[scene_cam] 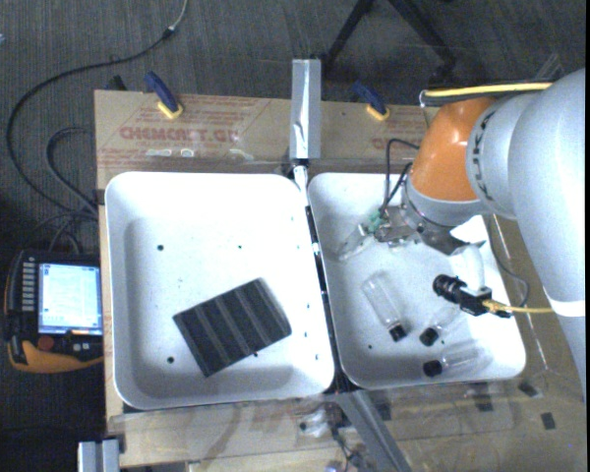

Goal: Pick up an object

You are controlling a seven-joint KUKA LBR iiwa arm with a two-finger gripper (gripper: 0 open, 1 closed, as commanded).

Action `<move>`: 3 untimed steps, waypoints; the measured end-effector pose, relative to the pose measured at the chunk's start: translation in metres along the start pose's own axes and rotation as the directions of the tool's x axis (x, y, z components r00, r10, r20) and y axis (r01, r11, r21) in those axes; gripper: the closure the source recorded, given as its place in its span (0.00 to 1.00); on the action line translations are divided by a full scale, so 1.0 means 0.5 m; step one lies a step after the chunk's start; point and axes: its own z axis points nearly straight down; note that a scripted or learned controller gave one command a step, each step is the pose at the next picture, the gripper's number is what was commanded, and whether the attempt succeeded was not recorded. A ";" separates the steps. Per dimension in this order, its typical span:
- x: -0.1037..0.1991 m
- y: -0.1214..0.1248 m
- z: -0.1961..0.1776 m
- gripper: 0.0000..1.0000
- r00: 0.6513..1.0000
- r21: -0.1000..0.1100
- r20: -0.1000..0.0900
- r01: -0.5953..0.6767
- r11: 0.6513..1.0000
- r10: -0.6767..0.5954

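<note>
In the right bin [344, 342] my gripper [376, 228] is low over the bin's upper left part, with the orange-banded wrist behind it. Something small and greenish shows at its tip, and a pale clear piece [351, 248] lies just to its lower left; I cannot tell what either is or whether either is held. A clear bottle [381, 296] with a black cap lies below the gripper, apart from it. A second clear bottle [455, 361] rests near the bin's front edge. A small black cap [431, 336] sits between them.
The left bin [138, 214] holds one black ribbed block [233, 324], lying at a slant in its lower half. A metal post [305, 116] stands behind the seam between the bins. A handheld screen unit [59, 308] lies off the bench at left.
</note>
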 end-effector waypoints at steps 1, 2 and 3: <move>0.010 -0.118 -0.003 0.00 0.998 0.001 -0.001 0.062 0.998 -0.062; 0.009 -0.115 -0.023 1.00 0.998 -0.003 -0.001 0.061 0.998 -0.061; 0.105 0.028 -0.186 1.00 0.996 0.015 -0.003 -0.090 0.996 0.090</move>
